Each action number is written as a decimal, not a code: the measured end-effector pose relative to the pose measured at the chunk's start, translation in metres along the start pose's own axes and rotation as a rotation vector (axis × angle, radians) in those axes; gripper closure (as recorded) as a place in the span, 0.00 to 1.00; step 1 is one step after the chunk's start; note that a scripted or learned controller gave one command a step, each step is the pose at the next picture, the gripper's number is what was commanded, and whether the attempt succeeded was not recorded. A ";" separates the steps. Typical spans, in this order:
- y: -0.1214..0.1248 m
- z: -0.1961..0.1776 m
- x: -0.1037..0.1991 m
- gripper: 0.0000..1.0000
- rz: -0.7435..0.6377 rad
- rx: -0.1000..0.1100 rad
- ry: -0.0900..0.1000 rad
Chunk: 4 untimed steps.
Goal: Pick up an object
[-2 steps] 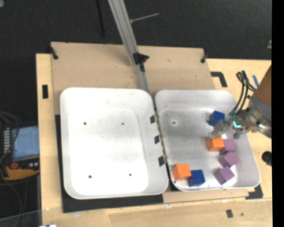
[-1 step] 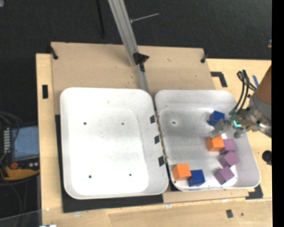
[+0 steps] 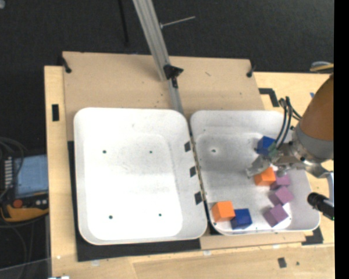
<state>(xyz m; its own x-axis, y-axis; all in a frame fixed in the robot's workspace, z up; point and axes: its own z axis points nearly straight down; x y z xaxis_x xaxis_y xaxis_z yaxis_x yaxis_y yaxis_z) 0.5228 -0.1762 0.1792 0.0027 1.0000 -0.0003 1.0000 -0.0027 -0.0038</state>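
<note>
My gripper (image 3: 270,166) hangs low over the right white bin (image 3: 232,129), at its right side, with the grey arm and orange band behind it at the frame's right. Its fingers (image 3: 256,168) stand open. An orange block (image 3: 265,178) lies directly under and in front of them, not lifted. A blue block (image 3: 266,143) sits just behind the gripper. Three purple blocks (image 3: 281,195) lie to the right and front of the orange one. Another orange block (image 3: 223,210) and a blue block (image 3: 241,218) rest together at the bin's front wall.
The left white bin (image 3: 134,173) lies beside the right one, with a row of dark clips (image 3: 193,170) along the shared rims. A slanted metal pole (image 3: 154,36) rises behind the bins. A blue device and cables (image 3: 23,182) sit off the bench's left edge.
</note>
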 end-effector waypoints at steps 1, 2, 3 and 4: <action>-0.007 0.052 -0.006 0.00 0.001 -0.013 -0.010; -0.001 0.052 -0.006 0.00 -0.002 -0.026 -0.010; -0.001 0.043 -0.008 1.00 0.007 -0.030 -0.013; 0.001 -0.018 -0.002 1.00 -0.007 -0.012 -0.002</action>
<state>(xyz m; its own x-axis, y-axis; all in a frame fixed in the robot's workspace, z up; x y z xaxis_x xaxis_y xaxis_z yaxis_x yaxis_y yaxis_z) 0.5239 -0.1785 0.1976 -0.0039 1.0000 -0.0024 1.0000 0.0039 0.0078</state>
